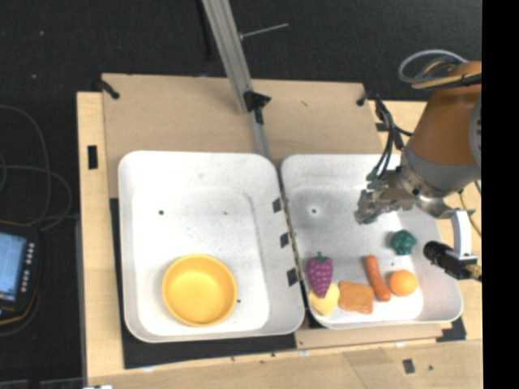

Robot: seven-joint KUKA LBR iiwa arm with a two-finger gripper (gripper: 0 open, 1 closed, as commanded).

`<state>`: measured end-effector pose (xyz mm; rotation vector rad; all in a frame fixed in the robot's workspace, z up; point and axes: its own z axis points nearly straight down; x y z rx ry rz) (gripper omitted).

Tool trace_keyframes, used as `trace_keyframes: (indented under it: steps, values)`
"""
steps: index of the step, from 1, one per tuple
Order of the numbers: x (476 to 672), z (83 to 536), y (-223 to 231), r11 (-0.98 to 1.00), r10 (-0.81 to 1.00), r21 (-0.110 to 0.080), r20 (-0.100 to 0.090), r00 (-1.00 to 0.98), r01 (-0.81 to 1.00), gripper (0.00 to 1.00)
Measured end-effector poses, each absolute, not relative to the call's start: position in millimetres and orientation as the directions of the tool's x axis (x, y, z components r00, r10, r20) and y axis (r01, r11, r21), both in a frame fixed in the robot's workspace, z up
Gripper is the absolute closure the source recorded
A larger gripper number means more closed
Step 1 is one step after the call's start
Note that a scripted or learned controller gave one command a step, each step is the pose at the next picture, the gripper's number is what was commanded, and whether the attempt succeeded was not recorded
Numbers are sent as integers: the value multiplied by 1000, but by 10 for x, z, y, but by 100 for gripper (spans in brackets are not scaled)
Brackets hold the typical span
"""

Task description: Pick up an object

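- Hovering over the bare upper floor of the right bin [324,177], well inside its walls: the gripper [371,207], reaching in from the right under the grey and orange arm [442,140].
- Cannot tell whether released or clenched; too dark and small against the white floor to judge.
- Nothing seen held, and no toy seen touching the tool.
- Lying nearest, just down and to the right of the gripper: a small green lump [401,241], perhaps a toy broccoli, set apart from the others.
- Resting further down along the near wall, in a loose row: purple grapes [319,272], a pale yellow piece [325,301] touching the grapes from below, an orange-brown chunk [355,296], a carrot [374,276] and an orange ball [402,283].
- Running up-and-down with a slight slant toward lower right: the long axis of the carrot, so probably best grasped across its narrow width.
- Pressing close together: the carrot between the chunk and the ball, which likely leaves little room on either side; the green lump looks the easier target.
- Judging the task as not yet done, with a short shift down and right, then a descent, as the probable need.
- Sitting in the left bin [203,177], near its front: a yellow bowl [199,289], well apart from the gripper and across the divide between bins.
- Rising behind the bins: a slanted grey metal pole [231,47].
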<state>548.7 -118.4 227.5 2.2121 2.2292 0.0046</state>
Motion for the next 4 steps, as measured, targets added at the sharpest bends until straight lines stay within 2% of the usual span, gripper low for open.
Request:
trace_keyframes:
  steps: [2,3,4]
  values:
    - [5411,2193,-214,7,1000,1,1,-7,1000,100]
    - [5376,2378,299,9,1000,4,2,-9,1000,100]
    - [5294,2363,897,9,1000,1,3,-9,1000,100]
